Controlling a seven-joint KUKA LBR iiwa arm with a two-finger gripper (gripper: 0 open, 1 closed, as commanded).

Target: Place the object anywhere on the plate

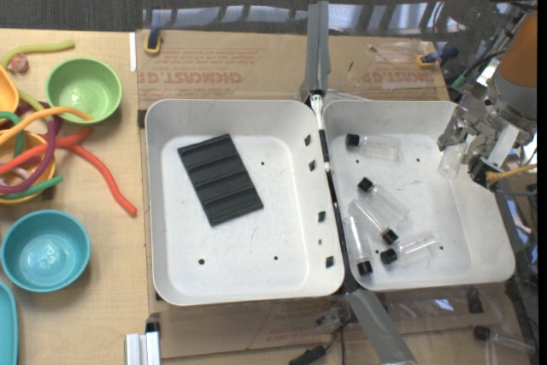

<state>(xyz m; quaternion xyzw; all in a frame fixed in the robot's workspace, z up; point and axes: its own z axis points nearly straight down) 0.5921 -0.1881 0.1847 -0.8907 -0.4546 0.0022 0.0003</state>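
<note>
The gripper (455, 151) hung over the right bin's (479, 269) right rim, seemingly pinching a clear vial (450, 160) between its fingers. The black ridged plate (220, 179) lay in the left bin (171, 269), well apart, bare. Judged so, the carry leftward and release remained

We look down from a single fixed camera above the bench, tilted so the far edge of the cardboard sheet (291, 68) sits toward the top of the frame and the near edge toward the bottom. We stand far enough back to take in both the left bin (162, 209) and the right bin (487, 261) whole, with a strip of wooden table (102, 269) on our left. The arm (517, 68) enters from our right, cropped by the frame's edge.
</note>
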